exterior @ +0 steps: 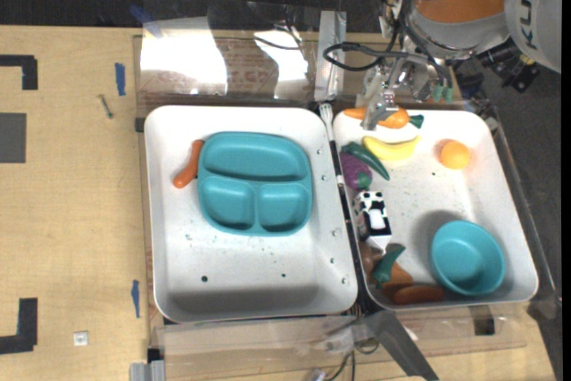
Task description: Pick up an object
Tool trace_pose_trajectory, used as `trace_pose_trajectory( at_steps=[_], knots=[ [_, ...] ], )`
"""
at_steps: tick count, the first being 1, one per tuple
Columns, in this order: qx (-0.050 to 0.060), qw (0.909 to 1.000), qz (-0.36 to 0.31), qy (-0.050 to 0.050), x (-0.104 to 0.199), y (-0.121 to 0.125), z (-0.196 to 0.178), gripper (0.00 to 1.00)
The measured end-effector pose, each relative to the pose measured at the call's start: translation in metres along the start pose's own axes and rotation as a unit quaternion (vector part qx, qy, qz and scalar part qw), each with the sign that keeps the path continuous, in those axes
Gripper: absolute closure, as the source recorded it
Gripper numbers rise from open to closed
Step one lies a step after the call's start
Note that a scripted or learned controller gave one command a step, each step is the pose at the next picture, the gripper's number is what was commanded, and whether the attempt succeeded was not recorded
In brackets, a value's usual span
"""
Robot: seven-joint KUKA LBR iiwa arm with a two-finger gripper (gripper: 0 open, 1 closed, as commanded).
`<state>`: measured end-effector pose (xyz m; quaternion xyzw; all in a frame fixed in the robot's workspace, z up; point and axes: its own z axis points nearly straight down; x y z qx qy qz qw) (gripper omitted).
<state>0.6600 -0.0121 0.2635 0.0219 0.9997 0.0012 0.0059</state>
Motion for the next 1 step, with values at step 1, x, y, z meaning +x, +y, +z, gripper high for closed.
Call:
trace_pose_trajectory(
  at_steps=[1],
  knots=[
    [0.001, 0.9984, -0.057, 0.0, -0.003, -0.0088, -0.0118, 1.0]
  ],
)
